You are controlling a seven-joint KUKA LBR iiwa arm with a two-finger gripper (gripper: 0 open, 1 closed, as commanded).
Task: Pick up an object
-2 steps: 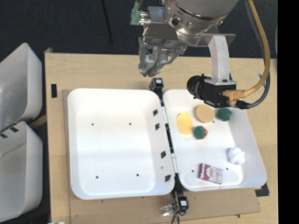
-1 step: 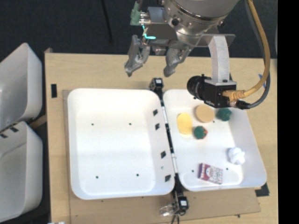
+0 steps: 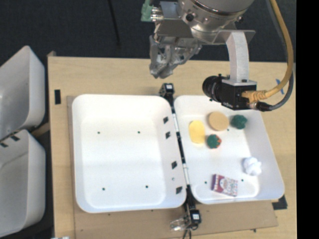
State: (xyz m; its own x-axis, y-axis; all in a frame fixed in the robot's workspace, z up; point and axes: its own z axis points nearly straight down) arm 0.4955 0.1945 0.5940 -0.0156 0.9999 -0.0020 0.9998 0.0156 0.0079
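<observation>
Tool (image 3: 167,59) hangs top centre, likely lining up; clenched or released, can't tell; yellow lump (image 3: 197,132) waits below in the right bin (image 3: 264,143).

Gripper (image 3: 164,63) blurred; arm (image 3: 214,1) cropped above.

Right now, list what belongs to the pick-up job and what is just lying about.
Job: tool; in the right bin: yellow piece, tan disc, green ball, green-and-red ball, white wad, small box.
Lying about: left bin, white tubs left of the bench.
</observation>
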